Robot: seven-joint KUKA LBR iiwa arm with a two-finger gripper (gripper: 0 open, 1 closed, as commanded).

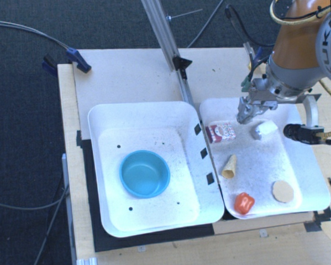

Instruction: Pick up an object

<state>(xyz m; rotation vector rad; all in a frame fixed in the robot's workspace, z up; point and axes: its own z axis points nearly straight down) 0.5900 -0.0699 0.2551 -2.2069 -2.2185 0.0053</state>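
The right bin (pixel 303 172) holds a red-and-white packet (pixel 221 133), a small white object (pixel 263 130), a tan cone (pixel 228 166), a red pepper-like toy (pixel 244 203) and a round beige disc (pixel 282 191). My gripper (pixel 245 115) hangs over the far part of this bin, between the packet and the white object. Its fingers point down and nothing shows between them. The tips sit close to the bin floor, a little beyond both things.
A blue bowl (pixel 145 173) stands in the left bin (pixel 107 132). A metal pole (pixel 163 29) slants over the bench behind the bins. A blue clamp (pixel 77 58) grips the bench's far left corner. Cables (pixel 16 26) lie on the dark floor.
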